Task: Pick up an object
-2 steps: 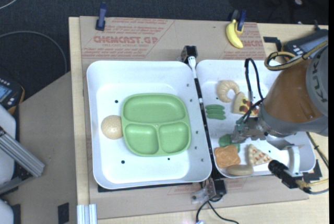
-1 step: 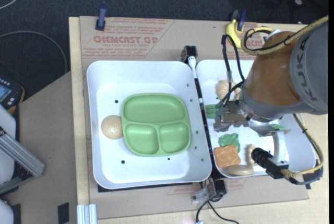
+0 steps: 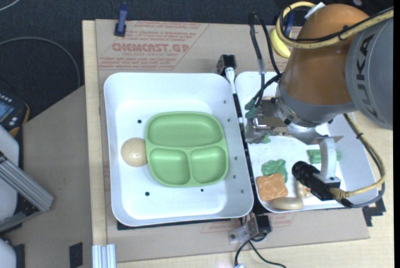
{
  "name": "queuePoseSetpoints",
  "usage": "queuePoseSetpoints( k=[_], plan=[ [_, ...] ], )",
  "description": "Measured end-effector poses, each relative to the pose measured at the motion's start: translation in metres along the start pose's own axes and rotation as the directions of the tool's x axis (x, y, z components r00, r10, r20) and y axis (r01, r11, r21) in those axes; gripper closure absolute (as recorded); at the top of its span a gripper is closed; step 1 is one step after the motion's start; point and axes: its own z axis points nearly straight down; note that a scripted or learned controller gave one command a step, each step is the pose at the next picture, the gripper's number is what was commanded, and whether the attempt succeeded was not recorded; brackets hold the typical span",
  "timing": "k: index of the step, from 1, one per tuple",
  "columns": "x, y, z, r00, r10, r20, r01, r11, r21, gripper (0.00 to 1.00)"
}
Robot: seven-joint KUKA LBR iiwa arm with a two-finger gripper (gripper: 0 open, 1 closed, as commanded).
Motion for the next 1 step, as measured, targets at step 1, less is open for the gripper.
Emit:
queuePoseSetpoints(
  k=[1],
  plan=[
    [0.0086, 0.0019, -0.1699, 1.0, 0.004, 0.0, -0.004, 1.0, -0.012, 1.0]
  ],
)
